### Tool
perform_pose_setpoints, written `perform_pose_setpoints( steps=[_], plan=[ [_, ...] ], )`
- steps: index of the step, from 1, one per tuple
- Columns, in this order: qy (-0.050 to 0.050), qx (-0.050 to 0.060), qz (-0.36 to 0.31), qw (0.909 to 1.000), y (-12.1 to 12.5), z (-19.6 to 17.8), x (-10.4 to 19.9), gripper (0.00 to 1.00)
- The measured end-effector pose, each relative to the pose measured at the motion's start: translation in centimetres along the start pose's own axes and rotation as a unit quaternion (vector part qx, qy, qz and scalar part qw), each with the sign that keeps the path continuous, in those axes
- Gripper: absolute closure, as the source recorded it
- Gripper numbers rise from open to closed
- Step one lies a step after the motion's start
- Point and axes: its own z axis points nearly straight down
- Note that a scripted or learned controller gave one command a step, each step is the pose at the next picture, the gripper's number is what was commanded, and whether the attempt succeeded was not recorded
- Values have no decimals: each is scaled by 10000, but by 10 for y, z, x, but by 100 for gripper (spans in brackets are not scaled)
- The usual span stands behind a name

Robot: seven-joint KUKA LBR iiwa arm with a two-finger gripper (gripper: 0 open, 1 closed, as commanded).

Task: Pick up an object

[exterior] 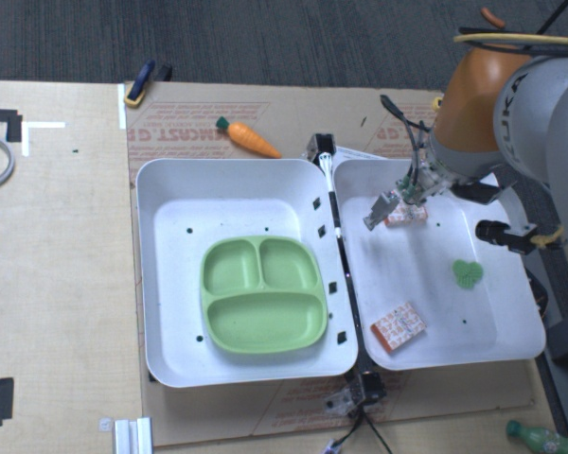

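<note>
Faintly, mirrored red lettering, cardboard [265,112], unreadable

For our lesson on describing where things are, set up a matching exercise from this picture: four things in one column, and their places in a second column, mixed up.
Things:
1. green plate
2. carrot
3. small patterned box
4. green leafy piece

Places:
A. on the cardboard beyond the bins
B. in the left bin
C. near the front edge of the right bin
D. in the right bin, towards its right side

Pairs: 1-B, 2-A, 3-C, 4-D
</note>
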Motion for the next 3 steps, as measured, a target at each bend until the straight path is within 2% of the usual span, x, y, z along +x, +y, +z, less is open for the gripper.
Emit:
perform_pose_setpoints(
  steps=[1,2,3],
  plan=[
    [-2,6,1841,9829,29,-73,30,0],
    [8,19,951,9955,-14,-16,-18,0],
    [-24,-16,-218,9998,10,22,-15,0]
  ],
)
